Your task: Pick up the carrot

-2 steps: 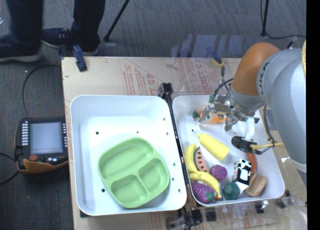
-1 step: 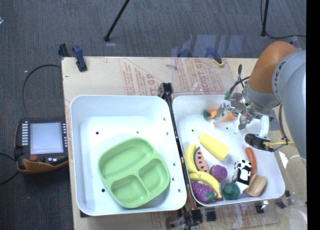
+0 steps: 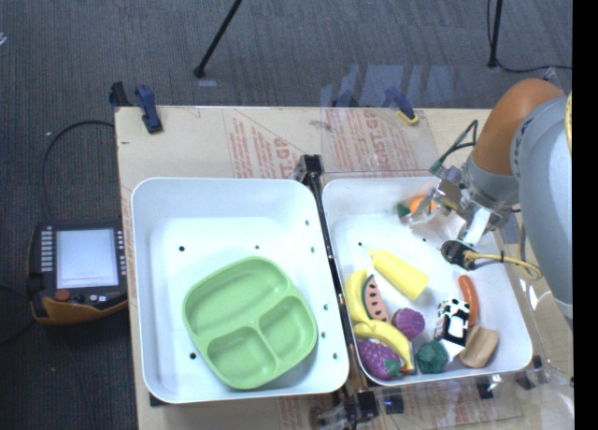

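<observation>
The carrot (image 3: 414, 205) is a small orange piece with a green tip, lying at the far edge of the right bin (image 3: 374, 196), close to its back wall. My gripper (image 3: 440, 202) hangs low over that back right corner, right beside the carrot on its right side and seemingly touching it. The wrist and its cables hide the spot where the two meet. The arm's orange band (image 3: 519, 124) rises above and to the right.
The right bin also holds a yellow wedge (image 3: 400, 272), bananas (image 3: 360, 302), a watermelon slice (image 3: 374, 299), a plum (image 3: 407, 322), grapes (image 3: 378, 358), a sausage (image 3: 468, 295) and bread (image 3: 478, 346). A green divided plate (image 3: 250, 321) lies in the left bin (image 3: 159, 204).
</observation>
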`<action>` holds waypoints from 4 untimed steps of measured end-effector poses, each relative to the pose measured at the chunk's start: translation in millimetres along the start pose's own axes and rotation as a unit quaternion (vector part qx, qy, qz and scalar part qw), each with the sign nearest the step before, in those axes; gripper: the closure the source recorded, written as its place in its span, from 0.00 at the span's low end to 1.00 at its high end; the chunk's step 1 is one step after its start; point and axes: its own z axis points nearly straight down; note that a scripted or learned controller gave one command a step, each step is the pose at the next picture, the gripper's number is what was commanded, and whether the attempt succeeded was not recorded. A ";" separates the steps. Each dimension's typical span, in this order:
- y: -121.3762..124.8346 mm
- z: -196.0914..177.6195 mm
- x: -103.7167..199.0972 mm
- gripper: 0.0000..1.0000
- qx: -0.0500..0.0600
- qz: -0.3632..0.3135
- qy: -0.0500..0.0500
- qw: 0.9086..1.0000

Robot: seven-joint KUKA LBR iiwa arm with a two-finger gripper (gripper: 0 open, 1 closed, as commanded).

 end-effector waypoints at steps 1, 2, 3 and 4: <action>-3.4 -0.8 0.9 0.00 -0.002 0.165 0.001 0.986; -4.4 -10.6 2.7 1.00 0.000 0.161 0.001 0.987; -40.6 -88.0 -0.3 1.00 -0.004 0.088 0.002 0.996; -65.7 -129.4 -21.3 1.00 -0.002 -0.066 0.001 0.998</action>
